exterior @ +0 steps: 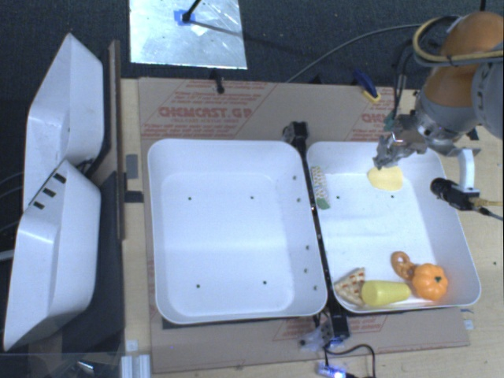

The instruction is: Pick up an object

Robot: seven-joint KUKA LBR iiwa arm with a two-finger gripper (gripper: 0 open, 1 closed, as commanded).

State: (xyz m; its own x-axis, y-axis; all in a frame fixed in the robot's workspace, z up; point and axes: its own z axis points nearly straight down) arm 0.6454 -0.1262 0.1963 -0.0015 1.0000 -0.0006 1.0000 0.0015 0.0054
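Yellow flat piece lies near the far wall of the right bin. Just above it hangs the gripper, perhaps touching its edge. An orange pumpkin toy sits at the near corner.

Dark floor around a cardboard-covered worktop

A flat brown cardboard sheet with red print covers the worktop; dark carpeted floor lies beyond, bearing a shiny square silver foil panel.
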